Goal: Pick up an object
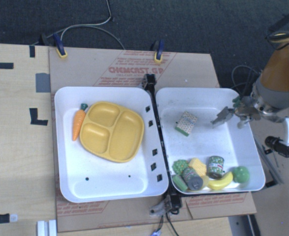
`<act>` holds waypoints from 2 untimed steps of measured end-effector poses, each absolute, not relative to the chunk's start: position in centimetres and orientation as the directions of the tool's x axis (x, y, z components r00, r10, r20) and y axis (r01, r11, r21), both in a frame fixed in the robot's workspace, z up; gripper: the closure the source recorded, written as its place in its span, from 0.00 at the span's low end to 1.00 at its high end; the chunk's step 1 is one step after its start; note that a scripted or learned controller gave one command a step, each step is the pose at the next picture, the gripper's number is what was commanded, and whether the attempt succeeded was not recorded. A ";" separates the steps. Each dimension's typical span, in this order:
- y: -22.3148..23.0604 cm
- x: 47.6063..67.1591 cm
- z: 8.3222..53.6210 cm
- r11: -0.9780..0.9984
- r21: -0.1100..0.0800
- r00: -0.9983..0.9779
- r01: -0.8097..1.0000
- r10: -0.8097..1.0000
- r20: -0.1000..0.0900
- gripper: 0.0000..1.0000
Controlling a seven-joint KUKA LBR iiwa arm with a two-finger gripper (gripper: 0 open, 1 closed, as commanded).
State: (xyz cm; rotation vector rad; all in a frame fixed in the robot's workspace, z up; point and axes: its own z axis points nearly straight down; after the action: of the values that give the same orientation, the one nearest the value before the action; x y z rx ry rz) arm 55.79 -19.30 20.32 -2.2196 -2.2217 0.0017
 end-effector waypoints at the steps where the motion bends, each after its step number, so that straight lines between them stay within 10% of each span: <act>1: -13.9 58.4 16.4 0.002 -0.002 -0.002 1.000 1.000 0.001 0.00; 2: -9.7 60.6 11.0 0.002 -0.003 -0.002 1.000 1.000 0.000 0.00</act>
State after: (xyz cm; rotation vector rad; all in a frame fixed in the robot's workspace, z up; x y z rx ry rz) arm 60.59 -9.73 10.99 -2.2175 -2.2221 0.0028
